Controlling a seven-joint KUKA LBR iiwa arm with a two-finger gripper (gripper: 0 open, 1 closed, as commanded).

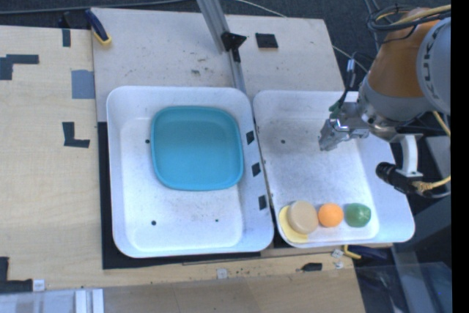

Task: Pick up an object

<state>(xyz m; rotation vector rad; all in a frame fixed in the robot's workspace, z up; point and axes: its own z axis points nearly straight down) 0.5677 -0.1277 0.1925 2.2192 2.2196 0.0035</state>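
Observation:
My gripper [331,137] hangs over the upper right part of the right bin [308,157], with nothing visible between its fingers. Along that bin's front edge lie three small objects in a row: a tan round piece [301,216] resting on a yellow piece [289,231], an orange ball [330,215], and a green ball [357,215]. The gripper is well behind them, apart from all three. A blue square plate [196,147] lies in the left bin [132,216].
A grey metal pole [212,7] slants down from the top to the ridge between the bins. Cables [410,183] trail at the right beside the arm. Tape marks dot the wooden bench [44,157] on the left.

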